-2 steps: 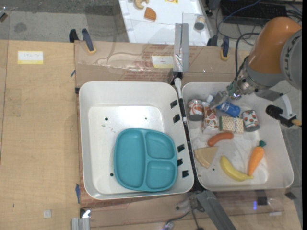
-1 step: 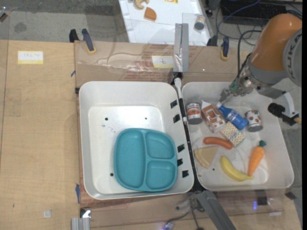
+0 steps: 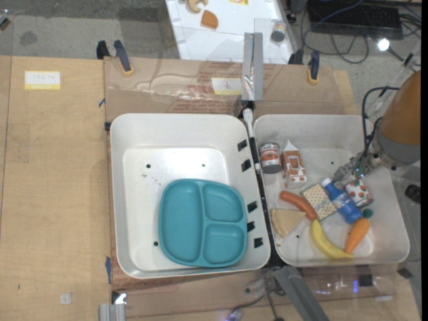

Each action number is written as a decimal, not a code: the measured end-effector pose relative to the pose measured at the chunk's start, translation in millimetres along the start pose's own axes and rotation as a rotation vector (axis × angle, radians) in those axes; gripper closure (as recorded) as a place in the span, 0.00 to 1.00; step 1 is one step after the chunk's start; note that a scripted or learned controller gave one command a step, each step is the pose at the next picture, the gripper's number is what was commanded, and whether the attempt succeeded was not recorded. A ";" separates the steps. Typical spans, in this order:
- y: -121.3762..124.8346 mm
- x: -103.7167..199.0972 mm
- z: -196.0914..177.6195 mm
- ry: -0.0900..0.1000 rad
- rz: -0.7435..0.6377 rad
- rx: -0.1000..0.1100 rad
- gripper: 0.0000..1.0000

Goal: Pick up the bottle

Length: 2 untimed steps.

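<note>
Gripper (image 3: 349, 172) low inside the right bin (image 3: 401, 246), metal fingertips angled down toward the clutter; whether released or clenched, impossible to tell at this slant, and nothing visibly between its tips. Placed, by the look of it, for a descent onto the target rather than a lift.

Just below the gripper and slightly toward the camera: the bottle (image 3: 341, 202), blue plastic body, pale cap end pointing up toward the gripper, lying on its side at a diagonal. Not upright, so probably needing a grasp across the narrow body. Touching or nearly touching it on the side away from the left bin: a small white cup (image 3: 359, 192) dotted with red, rounded and glossy. On the bottle's other flank, a flat checkered cracker-like square (image 3: 318, 201), matte and woven-looking.

Further from the gripper, toward the front rim: an orange carrot (image 3: 357, 235), tapered, green stub on top; a yellow banana (image 3: 326, 241), curved and smooth; a tan wedge (image 3: 286, 221) like a tortilla slice; a red sausage (image 3: 298, 204), cylindrical. Crowding likely to cause a nudged neighbour instead of a clean pick.

Beyond these, near the divider: a small carton (image 3: 294, 166), boxy, red and white, and a short tin can (image 3: 270, 158), metallic with a red label.

Farthest off, in the left bin (image 3: 127, 179): a teal compartment tray (image 3: 202, 223), smooth moulded plastic with rounded corners, both bins resting on the cardboard-covered worktop (image 3: 53, 179).
</note>
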<state>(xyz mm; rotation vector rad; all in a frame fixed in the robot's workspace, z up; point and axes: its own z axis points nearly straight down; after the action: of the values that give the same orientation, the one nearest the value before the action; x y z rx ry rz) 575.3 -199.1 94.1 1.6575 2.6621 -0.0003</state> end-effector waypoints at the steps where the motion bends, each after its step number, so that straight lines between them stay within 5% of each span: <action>1: 0.7 0.9 0.5 0.002 -0.001 -0.001 0.00; 2: -36.6 81.6 0.8 0.003 -0.210 -0.002 0.00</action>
<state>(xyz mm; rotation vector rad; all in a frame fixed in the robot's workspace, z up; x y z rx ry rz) 506.5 -142.0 92.8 1.3696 2.8225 0.0035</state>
